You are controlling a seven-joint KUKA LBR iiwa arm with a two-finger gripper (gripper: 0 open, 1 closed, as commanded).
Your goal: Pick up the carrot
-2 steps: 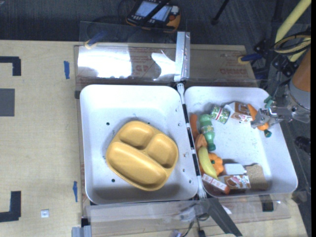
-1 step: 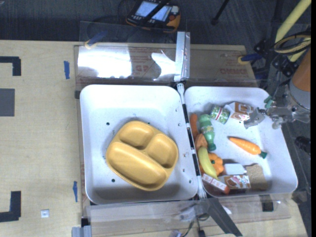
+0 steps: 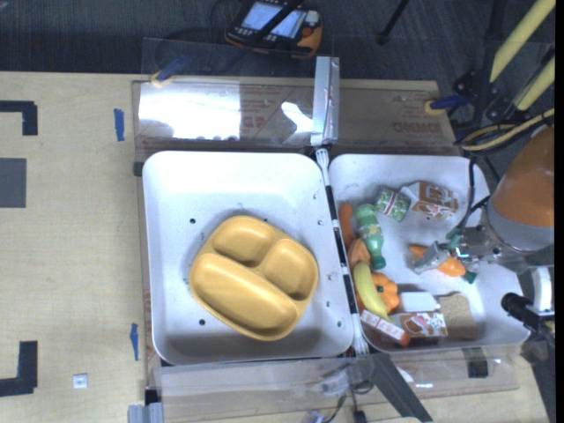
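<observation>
Carrot (image 3: 452, 268) is a small orange tapered piece in the right bin (image 3: 493, 320), and it looks pinched at the gripper (image 3: 443, 258) tip, though honestly it's too small to be sure the fingers actually close on it. Left of the carrot, along that bin's wall: a glossy yellow banana (image 3: 371, 290), a green bottle-shaped toy (image 3: 371, 239), a green-labelled can (image 3: 393, 204). A brown-and-white carton (image 3: 435, 200) lies above the carrot, a slice of brown bread (image 3: 457, 315) below it. Far left of the carrot, the left bin (image 3: 176, 183) holds a smooth yellow three-compartment tray (image 3: 254, 276). Bench (image 3: 66, 236) is pale wood; dark carpet behind.
</observation>
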